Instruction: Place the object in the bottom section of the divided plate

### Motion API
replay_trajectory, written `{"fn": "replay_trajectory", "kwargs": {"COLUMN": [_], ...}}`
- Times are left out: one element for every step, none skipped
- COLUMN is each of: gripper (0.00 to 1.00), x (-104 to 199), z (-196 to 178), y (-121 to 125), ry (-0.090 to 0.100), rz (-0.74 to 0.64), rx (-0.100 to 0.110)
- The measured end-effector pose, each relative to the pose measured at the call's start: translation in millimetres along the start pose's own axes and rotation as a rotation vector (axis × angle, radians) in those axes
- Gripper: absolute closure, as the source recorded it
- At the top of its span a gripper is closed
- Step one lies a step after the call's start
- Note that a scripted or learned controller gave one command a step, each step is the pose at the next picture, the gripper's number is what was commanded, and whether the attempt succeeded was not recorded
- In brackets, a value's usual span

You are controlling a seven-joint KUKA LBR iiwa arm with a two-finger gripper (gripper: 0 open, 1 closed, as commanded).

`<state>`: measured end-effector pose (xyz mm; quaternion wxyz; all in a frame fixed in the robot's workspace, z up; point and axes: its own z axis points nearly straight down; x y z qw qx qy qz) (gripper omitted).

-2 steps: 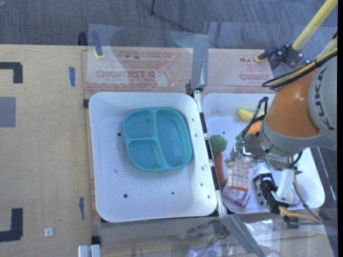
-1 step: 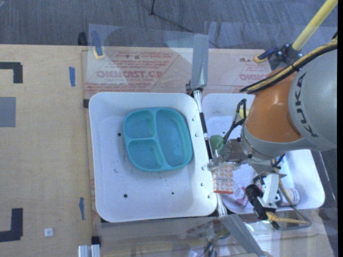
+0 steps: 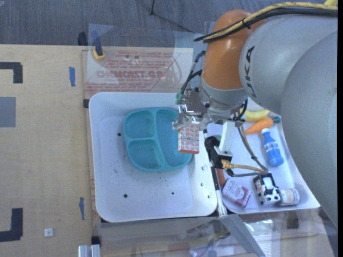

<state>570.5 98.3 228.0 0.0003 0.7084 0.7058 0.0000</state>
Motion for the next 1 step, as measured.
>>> {"fn": "replay_trajectory", "kwargs": {"gripper": [0.00], "x": [0.6], "z": [0.1], "y": [-0.2], "ry": [0.000], "rz": [-0.001], "rx": [0.001]}}
